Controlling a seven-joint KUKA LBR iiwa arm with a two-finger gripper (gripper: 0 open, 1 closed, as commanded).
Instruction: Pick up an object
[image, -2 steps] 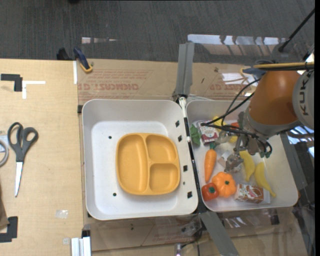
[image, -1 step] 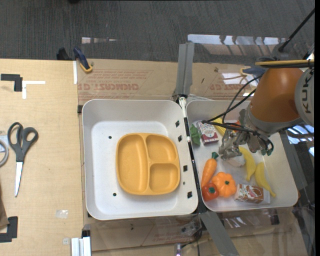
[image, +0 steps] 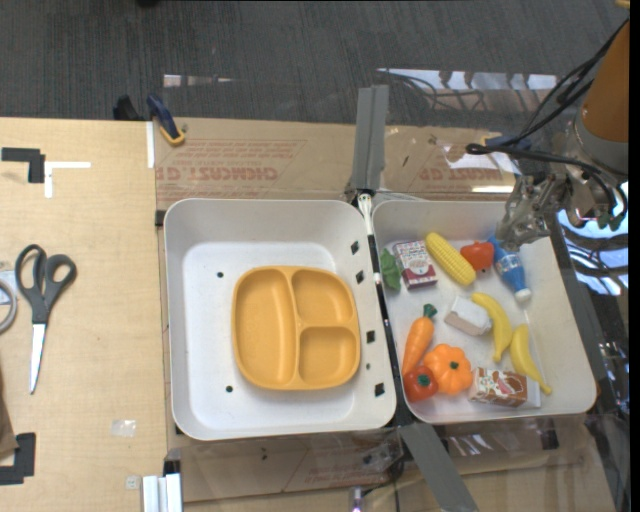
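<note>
From my station I see a pale wooden worktop (image: 90, 330) under a dark ribbed floor at the far edge, with a sheet of brown cardboard (image: 260, 160) laid under the two white bins. A pair of scissors (image: 42, 300) lies on the wood at the far left.

The left bin (image: 190, 300) carries a yellow divided tray (image: 297, 327). The right bin (image: 570, 340) holds the toys: a corn cob (image: 450, 259), a red piece (image: 479, 255) beside it, a small blue-and-white bottle (image: 514, 275), two bananas (image: 495, 322), a carrot (image: 418, 338), an orange pepper (image: 449, 368), a small red packet (image: 413, 265) and a flat wrapped packet (image: 499, 387).

The arm comes in from the right, and the pincer (image: 522, 225) hangs over the far right corner of that bin amid cables. I cannot tell how its tips stand; the metal and wiring blur together there, and I see nothing between them.

I judge the bottle to be the likeliest pick. It lies just near-side of the pincer, almost directly beneath and slightly left, its long axis running from far-left to near-right. The red piece touches or nearly touches the corn on the bottle's left, so a descent should stay on the bottle's side to avoid nudging both.
</note>
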